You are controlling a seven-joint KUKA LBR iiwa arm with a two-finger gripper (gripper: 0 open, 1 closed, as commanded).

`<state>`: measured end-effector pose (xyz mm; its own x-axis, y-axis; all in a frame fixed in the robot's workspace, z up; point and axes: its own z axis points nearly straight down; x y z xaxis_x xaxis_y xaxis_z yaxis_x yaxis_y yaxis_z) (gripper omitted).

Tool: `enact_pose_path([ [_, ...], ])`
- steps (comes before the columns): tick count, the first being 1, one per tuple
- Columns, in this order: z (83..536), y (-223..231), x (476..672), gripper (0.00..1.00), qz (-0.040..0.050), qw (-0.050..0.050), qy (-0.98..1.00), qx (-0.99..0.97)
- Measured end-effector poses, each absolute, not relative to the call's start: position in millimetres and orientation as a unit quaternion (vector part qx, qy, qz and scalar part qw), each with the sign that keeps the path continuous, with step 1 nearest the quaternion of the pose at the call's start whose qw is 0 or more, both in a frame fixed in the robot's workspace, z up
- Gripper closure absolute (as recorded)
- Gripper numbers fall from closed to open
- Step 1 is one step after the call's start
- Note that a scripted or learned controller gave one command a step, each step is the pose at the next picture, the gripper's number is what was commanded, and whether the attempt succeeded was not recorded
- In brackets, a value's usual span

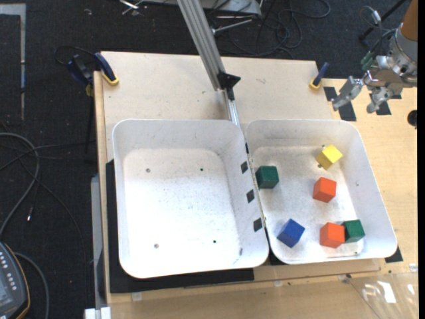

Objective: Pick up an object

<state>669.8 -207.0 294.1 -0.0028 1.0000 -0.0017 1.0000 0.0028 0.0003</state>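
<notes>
Overhead, the gripper hangs spread and empty; the orange block touching the green block risks a fumble.

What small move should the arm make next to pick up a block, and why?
Probably bring the gripper inward and down over the yellow block. The gripper hangs beyond the right bin's far corner with nothing between its open fingers, and that block is nearest and stands apart.

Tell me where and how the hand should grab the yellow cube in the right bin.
Probably from straight above, closing across two opposite flat sides of the yellow cube. It stands apart from the orange cube and sits turned in the bin, so rotate to match.
</notes>
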Motion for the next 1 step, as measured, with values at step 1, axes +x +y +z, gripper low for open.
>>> enact_pose_path([
  [1, 102.5, -224.2, 659.3, 0.00, -0.0021, -0.003, 0.707, 0.707],
])
